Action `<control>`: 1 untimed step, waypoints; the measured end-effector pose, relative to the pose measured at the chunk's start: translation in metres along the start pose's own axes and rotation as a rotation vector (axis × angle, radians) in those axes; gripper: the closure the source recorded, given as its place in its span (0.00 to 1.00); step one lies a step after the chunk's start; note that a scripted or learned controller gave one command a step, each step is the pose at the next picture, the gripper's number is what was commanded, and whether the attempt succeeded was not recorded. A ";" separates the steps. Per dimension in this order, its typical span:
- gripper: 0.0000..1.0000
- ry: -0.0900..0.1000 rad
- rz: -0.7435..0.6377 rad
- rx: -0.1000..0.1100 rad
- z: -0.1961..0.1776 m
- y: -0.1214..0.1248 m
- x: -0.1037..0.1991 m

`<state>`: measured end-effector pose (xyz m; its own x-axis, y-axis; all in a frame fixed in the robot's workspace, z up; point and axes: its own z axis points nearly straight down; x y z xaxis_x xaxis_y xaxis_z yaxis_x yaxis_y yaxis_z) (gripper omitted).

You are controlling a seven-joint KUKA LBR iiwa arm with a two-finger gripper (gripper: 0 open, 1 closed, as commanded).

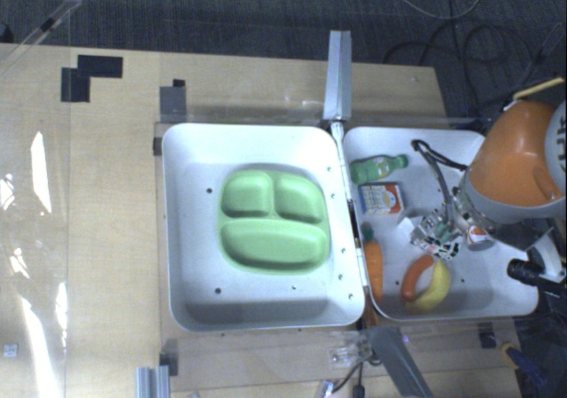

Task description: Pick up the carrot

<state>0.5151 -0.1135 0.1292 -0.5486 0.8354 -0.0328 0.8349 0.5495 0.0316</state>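
Observation:
The orange carrot [374, 269] lies lengthwise against the left wall of the right bin [505, 303], near its front corner. My gripper [438, 236] hangs low over the middle of that bin, to the right of the carrot and a little farther back, apart from it. It is just above a red sausage [414, 277] and a yellow banana [433, 289]. The arm's orange band [518, 157] hides the bin's right side.
A green bottle [378, 167] and a small red and white carton [381, 199] lie at the back left of the right bin. The left bin [182, 210] holds a green divided plate [273, 219]. A metal post [338, 77] rises between the bins at the back.

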 end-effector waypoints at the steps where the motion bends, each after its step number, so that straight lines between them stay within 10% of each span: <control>1: 1.00 0.024 0.443 0.035 -0.057 0.013 0.065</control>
<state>0.4883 -0.0517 0.1840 -0.1383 0.9904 -0.0002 0.9904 0.1383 0.0031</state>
